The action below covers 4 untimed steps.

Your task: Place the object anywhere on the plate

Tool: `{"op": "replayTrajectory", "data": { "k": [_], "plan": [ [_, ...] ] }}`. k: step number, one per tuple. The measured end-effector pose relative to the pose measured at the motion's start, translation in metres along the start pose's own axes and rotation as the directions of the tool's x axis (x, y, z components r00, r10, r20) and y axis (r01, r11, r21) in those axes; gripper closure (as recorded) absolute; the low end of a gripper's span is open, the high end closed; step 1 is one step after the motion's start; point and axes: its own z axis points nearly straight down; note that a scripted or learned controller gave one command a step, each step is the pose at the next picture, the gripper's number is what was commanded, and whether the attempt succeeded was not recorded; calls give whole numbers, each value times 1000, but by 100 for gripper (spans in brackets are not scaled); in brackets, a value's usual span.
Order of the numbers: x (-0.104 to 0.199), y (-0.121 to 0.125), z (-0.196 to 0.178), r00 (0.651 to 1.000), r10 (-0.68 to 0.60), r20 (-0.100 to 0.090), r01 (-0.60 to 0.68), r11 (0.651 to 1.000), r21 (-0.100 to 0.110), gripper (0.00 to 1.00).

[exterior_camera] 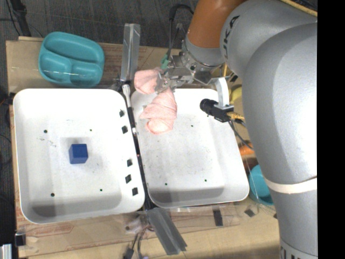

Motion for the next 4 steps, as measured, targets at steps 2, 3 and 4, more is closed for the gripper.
{"op": "replayTrajectory", "data": {
  "k": [2, 3, 4],
  "plan": [
    [108, 13, -58, 1000, 10, 0, -10, 1000, 0, 100],
    [-1, -1, -88, 998, 56, 0, -56, 998, 0, 100],
    [52, 6, -48, 1000, 25, 0, -25, 1000, 3, 100]
  ]
}}
